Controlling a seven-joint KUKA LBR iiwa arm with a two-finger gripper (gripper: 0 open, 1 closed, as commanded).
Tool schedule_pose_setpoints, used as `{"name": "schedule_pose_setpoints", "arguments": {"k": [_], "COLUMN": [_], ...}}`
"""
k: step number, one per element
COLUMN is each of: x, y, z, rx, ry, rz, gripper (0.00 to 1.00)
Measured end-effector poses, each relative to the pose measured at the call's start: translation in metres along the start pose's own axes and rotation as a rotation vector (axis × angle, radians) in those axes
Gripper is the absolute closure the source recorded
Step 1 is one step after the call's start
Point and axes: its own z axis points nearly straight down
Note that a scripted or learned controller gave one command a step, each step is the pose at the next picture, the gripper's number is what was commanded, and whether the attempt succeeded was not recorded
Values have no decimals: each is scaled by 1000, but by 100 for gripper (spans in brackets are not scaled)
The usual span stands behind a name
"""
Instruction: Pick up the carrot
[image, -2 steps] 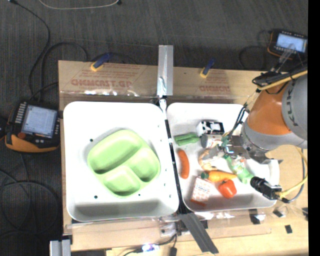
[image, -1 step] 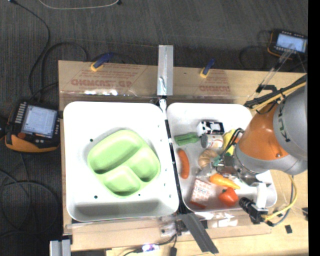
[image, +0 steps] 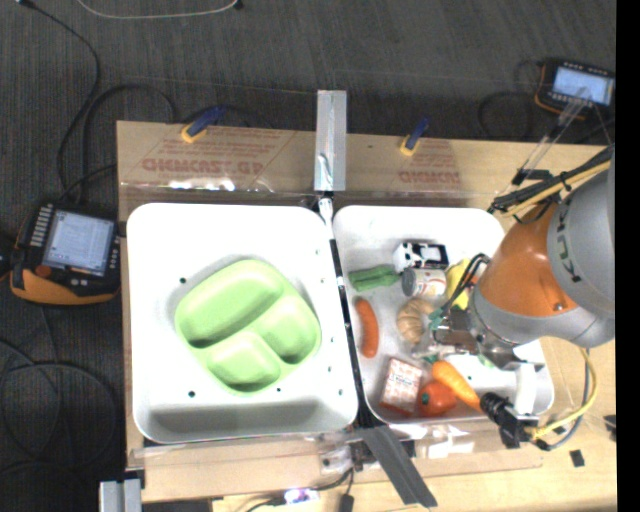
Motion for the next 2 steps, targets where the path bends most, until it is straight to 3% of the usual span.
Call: {"name": "schedule_pose_setpoints", "arguments": {"k": [1,2], "x": [4,8], "y": [-6,1], "z": [-15,-169], "rx": [14,14], "ry": [0,-3], "rz": [44,-137], "gripper": [100,100]}}
